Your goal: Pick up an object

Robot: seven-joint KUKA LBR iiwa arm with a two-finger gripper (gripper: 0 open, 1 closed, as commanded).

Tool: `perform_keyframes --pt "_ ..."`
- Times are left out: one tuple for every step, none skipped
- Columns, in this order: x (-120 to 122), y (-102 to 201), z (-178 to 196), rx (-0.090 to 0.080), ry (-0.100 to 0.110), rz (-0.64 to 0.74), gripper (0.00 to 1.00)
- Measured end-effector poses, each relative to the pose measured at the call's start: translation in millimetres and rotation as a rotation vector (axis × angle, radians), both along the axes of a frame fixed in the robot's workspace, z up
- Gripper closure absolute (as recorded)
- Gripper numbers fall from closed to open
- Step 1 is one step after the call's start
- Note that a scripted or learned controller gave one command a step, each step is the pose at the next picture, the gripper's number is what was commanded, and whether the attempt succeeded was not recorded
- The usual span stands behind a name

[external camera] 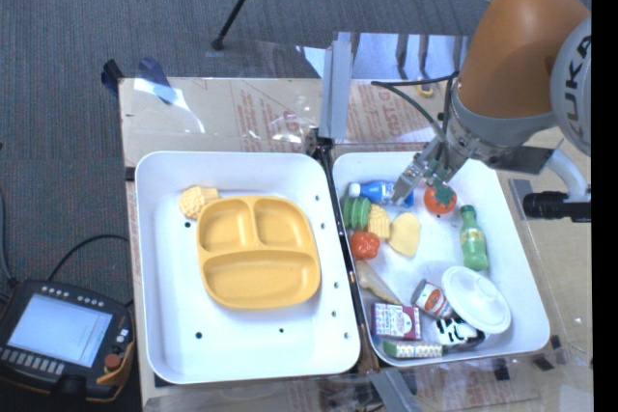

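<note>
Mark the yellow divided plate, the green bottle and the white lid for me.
yellow divided plate (259,289), camera view, bottom compartment floor.
green bottle (473,246), camera view, mid-body.
white lid (476,298), camera view, centre of its top.

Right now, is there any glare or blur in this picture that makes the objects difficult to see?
In the camera view, light is even and shadows are soft. Glare lies on the clear film behind the bins, and the white plate washes out against the right bin. The gripper looks slightly soft; the yellow tray is sharp.
</note>
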State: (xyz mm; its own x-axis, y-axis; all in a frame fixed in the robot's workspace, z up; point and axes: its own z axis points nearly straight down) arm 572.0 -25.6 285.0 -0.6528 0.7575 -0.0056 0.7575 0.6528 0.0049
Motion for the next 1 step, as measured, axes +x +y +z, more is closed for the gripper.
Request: perform_keyframes --pt "-20.5 56.5 -102.3 0.001 0.018 0.154 1.00"
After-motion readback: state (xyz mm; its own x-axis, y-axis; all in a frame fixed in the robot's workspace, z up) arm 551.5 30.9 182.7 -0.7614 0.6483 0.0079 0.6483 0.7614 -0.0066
